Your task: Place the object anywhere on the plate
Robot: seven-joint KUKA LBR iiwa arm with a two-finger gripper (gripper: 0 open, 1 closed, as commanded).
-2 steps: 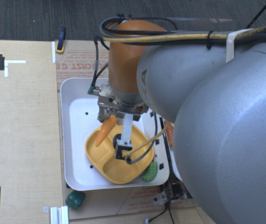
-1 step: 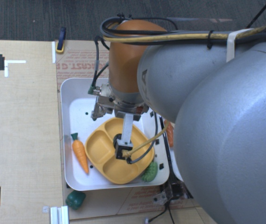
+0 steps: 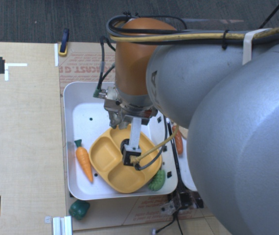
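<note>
Gripper [image 3: 122, 122] hangs over the upper part of the yellow plastic plate [image 3: 105, 155], a round dish split into 3 compartments by the look of its dividers. The plate sits in the left shallow white bin [image 3: 81, 106]. Claw state: cannot tell, the wrist and arm block it from above. Nothing visibly held.

Task object, my read: the orange toy carrot [image 3: 84, 163] with a green top. It lies in the same bin just beside the plate's left rim, off the plate. Other candidate: light green lumpy toy [image 3: 157, 179] against the plate's lower-right rim, also off it. The compartments I can see look bare, so placement is not done.

Doing the step well:
- grip the carrot across its thick middle
- come straight down, clear of the bin wall
- lift enough to clear the plate rim
- release low over the big left compartment so it doesn't roll out

Hard to see:
- the upper-right compartment is partly under the arm
- an orange item [image 3: 178, 143] right of the plate is half hidden, can't identify it
- the right bin is almost all covered by the arm

A dark green toy [image 3: 79, 208] lies outside the bin, on the bench.
</note>
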